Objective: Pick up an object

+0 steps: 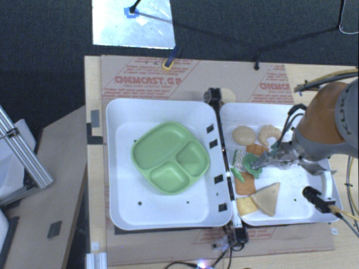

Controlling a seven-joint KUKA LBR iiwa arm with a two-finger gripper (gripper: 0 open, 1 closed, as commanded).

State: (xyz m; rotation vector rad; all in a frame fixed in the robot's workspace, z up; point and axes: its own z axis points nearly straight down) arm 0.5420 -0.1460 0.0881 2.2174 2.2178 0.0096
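Reaching gripper [259, 161] into right bin [291, 206], tips low over green toy [245, 175] among crowded food pieces; finger spread unreadable. Risk: nudging neighbours, closing on nothing or two at once.

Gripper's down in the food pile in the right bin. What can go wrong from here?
1. The gripper sits among tightly packed pieces: the green item, orange cracker and tan round piece. It may pinch two at once or none.
2. The pile lies against the right bin's left wall, so closing or lifting may shove pieces against it.
3. The wedge slice overlaps its neighbours and may shift.
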